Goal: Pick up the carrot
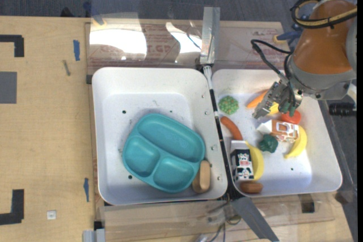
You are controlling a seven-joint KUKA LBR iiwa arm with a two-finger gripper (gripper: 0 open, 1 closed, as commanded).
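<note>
The carrot (254, 100) is a small orange piece lying at a slant in the upper middle of the right bin (326, 175). My gripper (277, 106) hangs over that bin just right of the carrot, its fingers (263, 109) apart and nothing clearly held between them. The carrot's right end reaches under the left finger. The arm's orange band (322, 42) rises above the gripper at the right.
Around the gripper lie a red piece (292, 117), a white and orange box (285, 131), a banana (298, 144) and a dark green piece (267, 144). A green ball (228, 103), a sausage (231, 126) and a milk carton (243, 164) lie further left. The left bin (108, 93) holds a teal plate (163, 151).
</note>
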